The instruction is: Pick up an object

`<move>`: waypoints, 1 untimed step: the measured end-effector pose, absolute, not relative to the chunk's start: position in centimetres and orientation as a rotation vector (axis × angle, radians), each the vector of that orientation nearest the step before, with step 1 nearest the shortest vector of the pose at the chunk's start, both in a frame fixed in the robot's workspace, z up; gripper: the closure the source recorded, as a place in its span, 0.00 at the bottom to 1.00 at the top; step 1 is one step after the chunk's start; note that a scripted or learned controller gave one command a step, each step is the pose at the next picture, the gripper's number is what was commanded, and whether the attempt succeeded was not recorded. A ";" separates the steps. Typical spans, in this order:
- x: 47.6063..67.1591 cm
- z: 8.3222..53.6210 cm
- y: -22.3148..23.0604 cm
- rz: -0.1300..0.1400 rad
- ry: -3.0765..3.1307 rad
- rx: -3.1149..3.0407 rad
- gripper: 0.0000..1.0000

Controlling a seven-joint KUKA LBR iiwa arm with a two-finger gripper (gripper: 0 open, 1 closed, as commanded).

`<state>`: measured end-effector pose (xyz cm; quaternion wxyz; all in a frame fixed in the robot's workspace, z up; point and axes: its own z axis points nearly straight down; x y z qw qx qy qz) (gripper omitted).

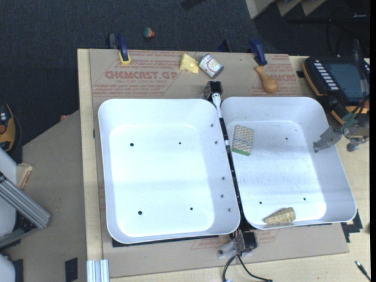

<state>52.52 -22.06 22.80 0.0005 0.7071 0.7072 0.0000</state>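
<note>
Along the table's (pixel 176 75) far edge you have two blue clamps (pixel 123 47), a yellow wedge (pixel 189 64) just beside a small white box (pixel 211 66), and a wooden-handled tool (pixel 267 79). Off the far right corner you see a black handheld pendant (pixel 339 78).

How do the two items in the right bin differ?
The speckled sponge is a flat, squarish pad; the tan cone-shaped piece is tapered and lies on its side. The sponge is grey-green and sits near the bin's left wall; the cone-shaped piece rests near the front rim. Both lie loose in the right bin.
</note>
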 end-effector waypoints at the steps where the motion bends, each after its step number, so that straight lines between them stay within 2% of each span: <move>1: 52.6 23.9 -22.1 0.002 2.219 2.217 1.00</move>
